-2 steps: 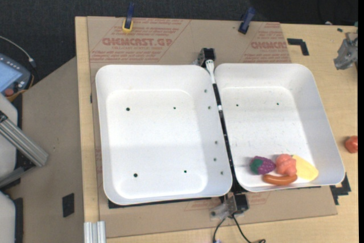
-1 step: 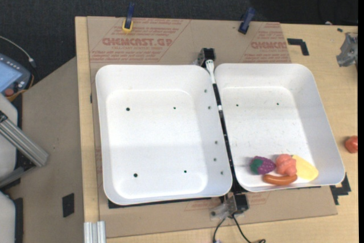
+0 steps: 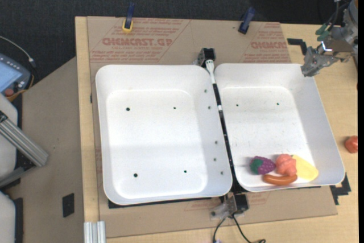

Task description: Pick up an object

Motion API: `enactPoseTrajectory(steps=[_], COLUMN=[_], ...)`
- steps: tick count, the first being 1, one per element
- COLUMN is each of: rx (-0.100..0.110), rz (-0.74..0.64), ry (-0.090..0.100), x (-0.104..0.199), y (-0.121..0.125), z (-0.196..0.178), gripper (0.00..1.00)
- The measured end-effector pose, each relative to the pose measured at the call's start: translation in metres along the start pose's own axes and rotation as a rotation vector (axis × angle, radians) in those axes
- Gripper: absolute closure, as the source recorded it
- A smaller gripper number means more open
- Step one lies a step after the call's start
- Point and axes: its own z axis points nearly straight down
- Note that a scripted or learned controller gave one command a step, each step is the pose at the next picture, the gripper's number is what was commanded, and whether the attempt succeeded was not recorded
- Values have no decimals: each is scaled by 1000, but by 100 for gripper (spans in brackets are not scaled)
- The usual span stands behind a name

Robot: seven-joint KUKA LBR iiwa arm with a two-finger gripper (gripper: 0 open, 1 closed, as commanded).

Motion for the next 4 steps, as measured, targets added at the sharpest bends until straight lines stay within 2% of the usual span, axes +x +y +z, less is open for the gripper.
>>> enactPoseTrajectory(steps=[1, 2, 3, 4], rx=[-8, -1, -8, -8], rz=[3, 6, 5, 3], ry=[-4, -2, -5, -5], x=[-2, -38, -74, -72], y=[0, -8, -12, -10], z=[-14, 26, 5, -13], gripper=[100, 100, 100, 100])
